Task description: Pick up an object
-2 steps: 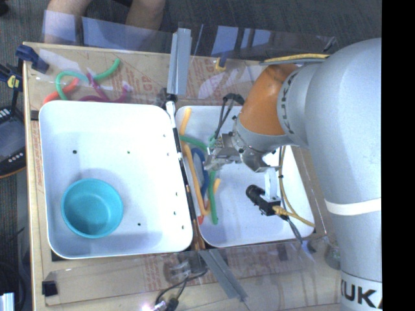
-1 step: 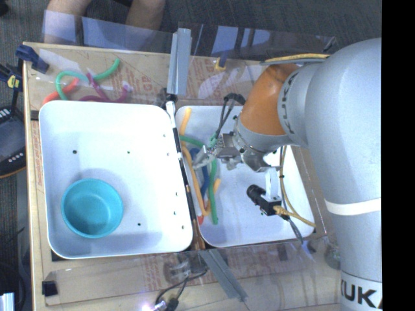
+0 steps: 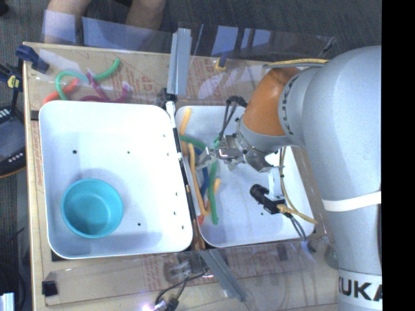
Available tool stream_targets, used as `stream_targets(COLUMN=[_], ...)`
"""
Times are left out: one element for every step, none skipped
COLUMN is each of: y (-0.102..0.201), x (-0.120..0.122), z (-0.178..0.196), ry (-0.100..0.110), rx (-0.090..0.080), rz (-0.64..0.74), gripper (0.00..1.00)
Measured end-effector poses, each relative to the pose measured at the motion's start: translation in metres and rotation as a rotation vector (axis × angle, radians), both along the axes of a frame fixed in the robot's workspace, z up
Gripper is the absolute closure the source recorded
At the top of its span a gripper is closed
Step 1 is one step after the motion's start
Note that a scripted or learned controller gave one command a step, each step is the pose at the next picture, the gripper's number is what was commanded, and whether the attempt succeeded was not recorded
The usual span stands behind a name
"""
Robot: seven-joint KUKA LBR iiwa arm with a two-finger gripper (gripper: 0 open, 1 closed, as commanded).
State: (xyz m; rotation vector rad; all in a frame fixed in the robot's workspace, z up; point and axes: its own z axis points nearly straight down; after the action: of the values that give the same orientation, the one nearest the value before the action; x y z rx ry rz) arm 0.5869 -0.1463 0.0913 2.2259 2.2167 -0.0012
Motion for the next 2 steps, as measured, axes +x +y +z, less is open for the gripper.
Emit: stream_targets(y=[0.0011, 0.0012], x=[0.0010, 0.0009], z=[0.0106, 0.0106], ry=[-0.003, -0.003], rx=[0.000, 0.000], rz=[0.005, 0.006], gripper=[1.00, 0.00])
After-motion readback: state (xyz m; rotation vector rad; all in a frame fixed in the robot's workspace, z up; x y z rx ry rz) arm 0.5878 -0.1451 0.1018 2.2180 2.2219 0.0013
